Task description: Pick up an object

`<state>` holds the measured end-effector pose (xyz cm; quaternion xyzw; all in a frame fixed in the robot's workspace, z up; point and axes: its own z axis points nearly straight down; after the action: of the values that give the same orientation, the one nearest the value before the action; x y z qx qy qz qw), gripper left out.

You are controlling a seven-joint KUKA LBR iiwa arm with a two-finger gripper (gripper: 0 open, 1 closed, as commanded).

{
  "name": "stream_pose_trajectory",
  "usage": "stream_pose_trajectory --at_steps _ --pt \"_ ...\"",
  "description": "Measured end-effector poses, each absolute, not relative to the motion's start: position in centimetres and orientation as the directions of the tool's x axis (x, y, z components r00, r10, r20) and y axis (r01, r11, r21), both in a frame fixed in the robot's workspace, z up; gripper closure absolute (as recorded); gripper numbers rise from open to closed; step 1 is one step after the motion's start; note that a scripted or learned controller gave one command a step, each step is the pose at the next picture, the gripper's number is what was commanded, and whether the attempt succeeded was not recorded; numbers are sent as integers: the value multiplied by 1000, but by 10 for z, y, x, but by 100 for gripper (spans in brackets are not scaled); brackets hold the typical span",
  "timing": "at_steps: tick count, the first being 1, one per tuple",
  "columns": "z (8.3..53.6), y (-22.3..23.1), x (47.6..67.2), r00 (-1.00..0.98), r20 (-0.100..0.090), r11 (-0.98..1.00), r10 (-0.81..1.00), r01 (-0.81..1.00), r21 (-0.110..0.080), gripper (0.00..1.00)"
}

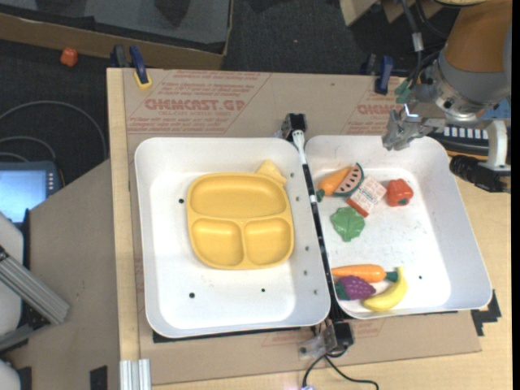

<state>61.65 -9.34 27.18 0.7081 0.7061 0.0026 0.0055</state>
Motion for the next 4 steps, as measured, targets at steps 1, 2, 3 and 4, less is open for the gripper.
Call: stream_pose_trajectory --at_steps 1,2,3,4 --pt "266 -90 616 -1 -1 1 1000 1000 1 0" --pt "162 -111 668 -1 -2 1 1000 1000 0 0" --pt "83 -199 644 9 3 -9 1000 1000 0 0" --pt "90 -213 621 1 2 -1 1000 1000 10 0"
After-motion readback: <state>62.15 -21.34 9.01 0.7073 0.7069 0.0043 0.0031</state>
